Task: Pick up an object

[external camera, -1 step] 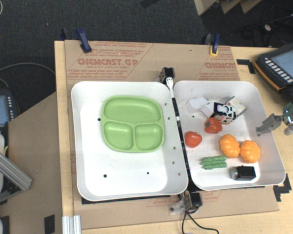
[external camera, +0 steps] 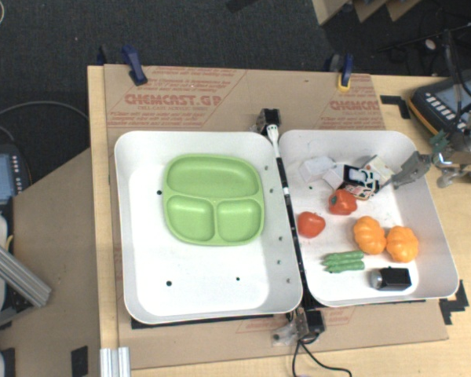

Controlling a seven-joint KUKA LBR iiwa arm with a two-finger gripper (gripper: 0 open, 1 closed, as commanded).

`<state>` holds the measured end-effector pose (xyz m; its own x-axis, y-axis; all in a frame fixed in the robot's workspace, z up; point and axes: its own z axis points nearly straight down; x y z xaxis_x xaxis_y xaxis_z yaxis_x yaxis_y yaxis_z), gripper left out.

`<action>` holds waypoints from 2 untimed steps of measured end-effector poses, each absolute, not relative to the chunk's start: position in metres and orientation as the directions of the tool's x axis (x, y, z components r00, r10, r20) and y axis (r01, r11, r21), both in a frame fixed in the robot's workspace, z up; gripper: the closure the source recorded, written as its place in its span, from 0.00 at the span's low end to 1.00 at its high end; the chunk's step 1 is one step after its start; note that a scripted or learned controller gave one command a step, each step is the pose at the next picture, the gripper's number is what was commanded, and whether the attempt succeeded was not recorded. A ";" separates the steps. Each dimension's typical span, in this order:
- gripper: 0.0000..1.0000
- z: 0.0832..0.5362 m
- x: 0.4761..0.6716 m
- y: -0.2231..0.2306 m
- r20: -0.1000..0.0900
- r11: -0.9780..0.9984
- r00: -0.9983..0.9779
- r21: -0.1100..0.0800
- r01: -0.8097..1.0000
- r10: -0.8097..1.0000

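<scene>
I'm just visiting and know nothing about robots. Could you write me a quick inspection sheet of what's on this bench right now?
Surface: brown board bearing two white bins, left bin and right bin.
Job's things: in the right bin, two red items, two orange items, green item, black block, black-and-white item.
Clutter: green divided plate in the left bin.
Grippers: gripper at the right bin's upper right edge; finger state unclear.
Cables: wires at the front edge.
Surroundings: blue clamps, dark floor.
</scene>
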<state>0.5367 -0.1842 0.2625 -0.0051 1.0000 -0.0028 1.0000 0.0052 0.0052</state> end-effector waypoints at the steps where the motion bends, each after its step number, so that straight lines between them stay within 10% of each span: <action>1: 0.00 0.174 0.596 -0.174 0.001 0.004 -0.004 -0.002 1.000 1.000; 2: 0.00 0.103 0.666 -0.136 -0.003 0.000 0.000 0.019 1.000 1.000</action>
